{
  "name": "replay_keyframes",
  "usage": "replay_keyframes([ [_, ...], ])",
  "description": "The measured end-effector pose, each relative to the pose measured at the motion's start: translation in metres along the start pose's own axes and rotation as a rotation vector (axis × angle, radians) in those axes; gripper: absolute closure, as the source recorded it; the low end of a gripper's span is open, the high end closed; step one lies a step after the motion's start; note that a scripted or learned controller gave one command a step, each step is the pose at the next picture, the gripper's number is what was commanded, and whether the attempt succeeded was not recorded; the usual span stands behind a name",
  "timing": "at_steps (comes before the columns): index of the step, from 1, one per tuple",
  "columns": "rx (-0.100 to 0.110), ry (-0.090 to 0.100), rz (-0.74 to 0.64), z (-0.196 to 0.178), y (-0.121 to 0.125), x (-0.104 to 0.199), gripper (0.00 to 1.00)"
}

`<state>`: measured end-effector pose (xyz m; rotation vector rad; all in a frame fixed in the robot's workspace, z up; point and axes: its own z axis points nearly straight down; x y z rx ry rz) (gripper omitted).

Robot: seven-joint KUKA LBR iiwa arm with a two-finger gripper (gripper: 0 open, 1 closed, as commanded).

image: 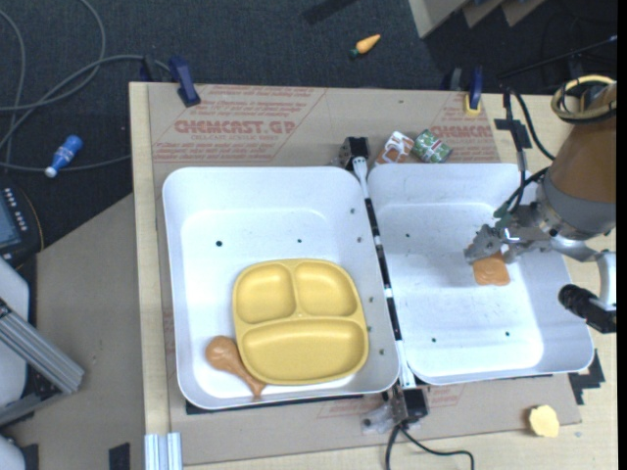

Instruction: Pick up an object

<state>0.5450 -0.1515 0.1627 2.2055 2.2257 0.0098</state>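
A robot arm's end effector point(493, 247) hovers at a small orange object point(492, 272) in the right bin point(460, 346), whether open or closed impossible to tell; a clean pick likely depends on centring squarely over it before closing and lifting.

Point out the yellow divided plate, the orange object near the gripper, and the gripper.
yellow divided plate point(299, 321), camera view, centre ridge.
orange object point(492, 272), camera view, its middle.
gripper point(493, 246), camera view, between fingertips.
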Motion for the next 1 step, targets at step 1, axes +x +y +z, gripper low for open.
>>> replay_keyframes([
  [1, 0.002, 0.002, -0.001, -0.0234, 0.0661, 0.0685, 1.0],
])
